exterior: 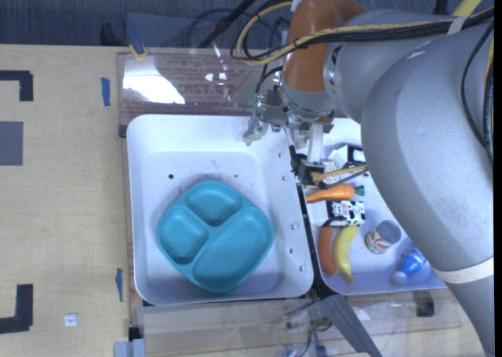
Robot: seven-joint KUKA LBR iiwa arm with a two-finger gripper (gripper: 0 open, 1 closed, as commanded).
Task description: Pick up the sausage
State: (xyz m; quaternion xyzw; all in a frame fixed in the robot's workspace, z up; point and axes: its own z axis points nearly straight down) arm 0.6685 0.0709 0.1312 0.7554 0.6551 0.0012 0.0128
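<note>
The sausage (325,250) is a reddish-brown link lying lengthwise near the front of the right bin (369,283), close against the left side of a yellow banana (344,253). My gripper (284,126) hangs over the back of the bench, above the wall that divides the two bins. It is well behind the sausage and apart from it. Nothing shows in its grasp. The big grey arm hides much of the right bin's far and right side.
An orange carrot (334,192) lies across the right bin behind a small black-and-white cow-patterned item (346,211). A small cup (382,237) and a blue toy (409,267) sit to the banana's right. A teal divided plate (213,234) rests in the left bin (157,143).
</note>
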